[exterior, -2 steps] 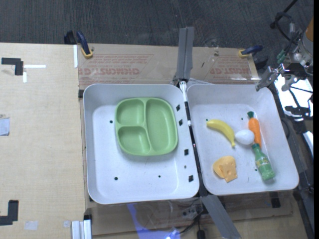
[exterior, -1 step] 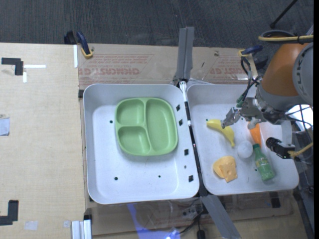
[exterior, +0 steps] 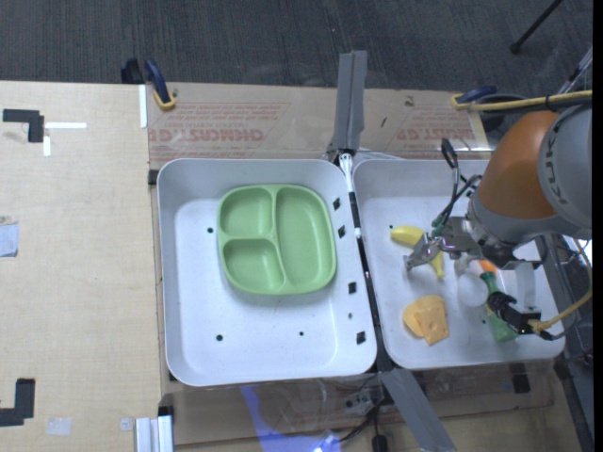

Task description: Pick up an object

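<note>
The end effector [exterior: 425,252] sits low in the right bin [exterior: 396,339], at the yellow banana-shaped piece [exterior: 405,235] near that bin's left wall; whether it is apart or together I cannot tell, and nothing looks plainly clamped; I'd say it should centre across the piece's narrow width before closing; that wall is close, so a straight lift seems safest; the orange-yellow lump [exterior: 426,318] lies nearer the front edge, apart; the green plate [exterior: 278,240] occupies the left bin [exterior: 188,347].
</note>
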`<action>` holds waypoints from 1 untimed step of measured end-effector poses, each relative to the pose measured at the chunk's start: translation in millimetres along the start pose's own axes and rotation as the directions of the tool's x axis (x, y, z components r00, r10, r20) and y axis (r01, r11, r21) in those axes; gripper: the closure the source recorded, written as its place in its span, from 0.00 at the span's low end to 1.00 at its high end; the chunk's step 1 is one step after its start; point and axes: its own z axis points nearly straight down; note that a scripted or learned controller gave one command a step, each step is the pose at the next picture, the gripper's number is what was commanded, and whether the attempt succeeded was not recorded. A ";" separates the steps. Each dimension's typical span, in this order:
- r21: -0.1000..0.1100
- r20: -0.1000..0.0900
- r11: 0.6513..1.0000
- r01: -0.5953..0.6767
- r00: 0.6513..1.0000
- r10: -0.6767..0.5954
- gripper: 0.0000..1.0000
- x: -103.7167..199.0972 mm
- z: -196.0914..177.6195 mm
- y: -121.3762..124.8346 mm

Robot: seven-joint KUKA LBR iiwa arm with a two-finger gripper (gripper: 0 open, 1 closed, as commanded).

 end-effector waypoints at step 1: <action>0.000 0.000 1.000 -0.004 1.000 0.004 1.00 -1.3 -9.1 0.2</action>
